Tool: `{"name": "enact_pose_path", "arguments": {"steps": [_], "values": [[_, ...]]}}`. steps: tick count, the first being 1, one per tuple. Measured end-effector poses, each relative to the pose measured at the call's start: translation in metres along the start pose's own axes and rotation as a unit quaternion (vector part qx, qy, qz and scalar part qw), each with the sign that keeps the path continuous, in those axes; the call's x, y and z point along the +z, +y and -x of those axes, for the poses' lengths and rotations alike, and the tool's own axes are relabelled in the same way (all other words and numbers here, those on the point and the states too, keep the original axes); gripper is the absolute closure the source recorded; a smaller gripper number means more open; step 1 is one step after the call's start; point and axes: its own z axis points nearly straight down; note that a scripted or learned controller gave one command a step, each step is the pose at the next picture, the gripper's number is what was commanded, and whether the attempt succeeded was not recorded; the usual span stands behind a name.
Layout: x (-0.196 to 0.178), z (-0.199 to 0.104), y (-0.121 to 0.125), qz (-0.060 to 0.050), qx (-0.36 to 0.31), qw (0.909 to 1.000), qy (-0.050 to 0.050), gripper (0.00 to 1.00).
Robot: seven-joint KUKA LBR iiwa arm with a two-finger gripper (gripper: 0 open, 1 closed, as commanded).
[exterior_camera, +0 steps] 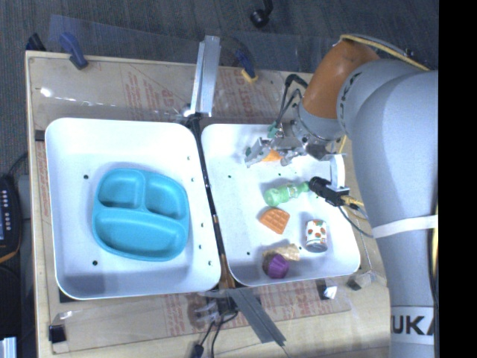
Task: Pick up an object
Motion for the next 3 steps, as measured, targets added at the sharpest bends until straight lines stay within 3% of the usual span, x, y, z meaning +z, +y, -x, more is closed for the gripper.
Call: {"name": "enact_pose_path", "arguments": {"steps": [1, 2, 3], "values": [[-0.011, -0.001, 0.001, 0.000, -0.002, 1.0000, 0.000, 1.00], [0.012, 0.002, 0.004, -0.003, 0.004, 1.0000, 0.000, 1.00], [0.011, 0.002, 0.005, -0.001, 0.004, 1.0000, 0.000, 0.00]]}}
